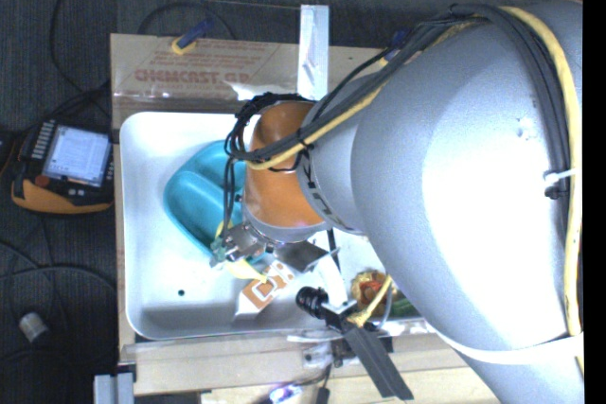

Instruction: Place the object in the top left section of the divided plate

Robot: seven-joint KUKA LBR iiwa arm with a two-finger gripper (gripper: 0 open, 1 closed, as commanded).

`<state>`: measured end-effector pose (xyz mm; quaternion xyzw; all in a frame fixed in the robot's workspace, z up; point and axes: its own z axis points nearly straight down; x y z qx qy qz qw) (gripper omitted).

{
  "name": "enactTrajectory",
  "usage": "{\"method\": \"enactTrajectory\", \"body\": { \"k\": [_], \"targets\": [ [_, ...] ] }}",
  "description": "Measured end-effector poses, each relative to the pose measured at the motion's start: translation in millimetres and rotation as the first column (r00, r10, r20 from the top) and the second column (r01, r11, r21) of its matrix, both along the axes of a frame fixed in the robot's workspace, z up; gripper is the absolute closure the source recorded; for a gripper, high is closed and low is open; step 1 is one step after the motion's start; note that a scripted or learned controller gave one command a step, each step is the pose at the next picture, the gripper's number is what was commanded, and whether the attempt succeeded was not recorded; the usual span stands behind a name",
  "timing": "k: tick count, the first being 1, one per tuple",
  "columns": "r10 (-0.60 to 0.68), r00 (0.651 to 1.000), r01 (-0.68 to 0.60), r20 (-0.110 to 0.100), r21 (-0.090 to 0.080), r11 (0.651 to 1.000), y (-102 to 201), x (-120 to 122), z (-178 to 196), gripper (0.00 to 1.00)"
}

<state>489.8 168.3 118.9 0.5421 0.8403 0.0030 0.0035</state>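
The blue divided plate (197, 196) lies in the left white bin (156, 293), toward its upper middle, and the arm hides its right part. The plate's sections cannot be made out. My gripper (248, 268) hangs just below the orange wrist band, over the bin floor beside the plate's lower right edge. A small orange and white piece (267, 285) sits right under the gripper; whether it is held or merely lies on the floor cannot be told.
A yellow, red and green object (371, 289) lies in the right bin, close to the divider, mostly hidden by the arm. A cardboard sheet (208, 71) lies behind the bins. A handheld device (66, 164) rests on the floor at the left.
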Motion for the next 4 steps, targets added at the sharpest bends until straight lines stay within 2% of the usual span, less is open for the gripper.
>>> {"method": "enactTrajectory", "body": {
  "k": [1, 2, 3, 4],
  "targets": [
    [-0.069, 0.998, 0.069, -0.009, -0.005, 0.998, -65, 81, 315, 1.0],
    [0.099, 0.995, -0.099, -0.011, -0.006, 0.995, 31, 66, 248, 1.0],
    [0.242, 0.97, -0.242, -0.012, -0.005, 0.97, 38, 71, 221, 1.0],
    [0.233, 0.972, -0.233, -0.012, -0.005, 0.972, 51, 54, 158, 1.0]
  ]
}}
